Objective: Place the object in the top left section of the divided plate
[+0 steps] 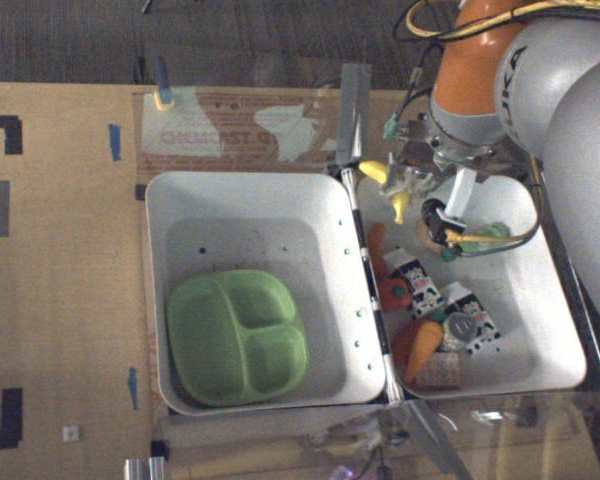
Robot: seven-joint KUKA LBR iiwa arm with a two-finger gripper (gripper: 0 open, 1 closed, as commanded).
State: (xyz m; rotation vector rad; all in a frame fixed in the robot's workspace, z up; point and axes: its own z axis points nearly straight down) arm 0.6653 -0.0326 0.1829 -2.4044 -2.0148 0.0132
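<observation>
A green divided plate (238, 338) lies in the left white bin (180, 203), toward its near left corner. Its top left section (202, 313) holds nothing. My gripper (398, 186) hangs over the far left corner of the right bin (540, 368), close to the wall between the bins. A yellow banana-like toy (376, 172) sticks out on both sides of the fingers, so the gripper is shut on it. The wrist hides part of the toy.
The right bin holds an orange carrot (425, 346), a red piece (378, 242), two black-and-white cartons (412, 280), a pinkish block (440, 371) and a green item (488, 233). A metal rail (352, 118) runs between the bins at the far side.
</observation>
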